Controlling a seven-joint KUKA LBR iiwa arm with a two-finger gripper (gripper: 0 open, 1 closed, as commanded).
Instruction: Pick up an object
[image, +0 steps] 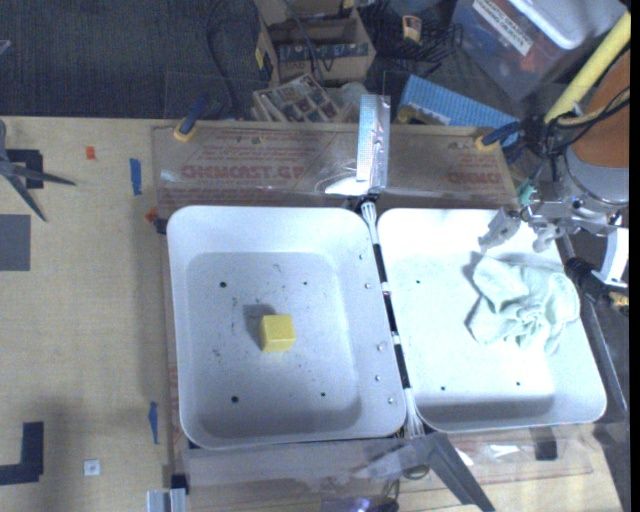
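A small yellow block (278, 332) lies near the middle of the left bin (200, 240). A crumpled pale cloth (522, 302) rests in the right half of the right bin (430, 250). My gripper (520, 237) hangs over the far right part of the right bin, just above the cloth's upper edge. It is open, its two fingers (496, 233) spread apart with nothing between them. The arm comes in from the right edge.
A clear plastic barrier (372, 150) and cardboard panels stand behind the bins. Cables, boxes and a yellow hose (600, 62) crowd the back right. The wooden bench (80, 300) stretches to the left of the bins.
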